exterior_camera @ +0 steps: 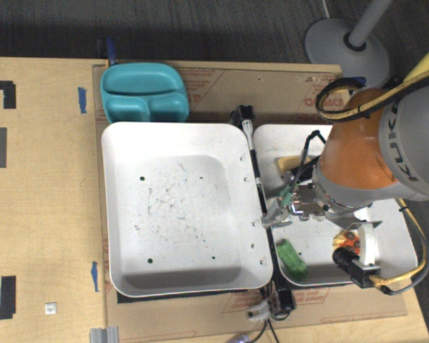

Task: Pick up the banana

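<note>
While the arm (372, 148) hangs low over the right bin (400, 259), the gripper (289, 209) sits near that bin's left wall; its opening cannot be judged. The banana (286, 163) lies in the same bin, partly hidden behind the wrist. A green object (292, 258) rests near the bin's front edge.

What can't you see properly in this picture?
- Banana: just a yellow end peeks out in the camera view; the arm covers the rest.
- End effector: too small and cluttered to tell open from shut.
- Right bin: mostly hidden under the arm.
</note>
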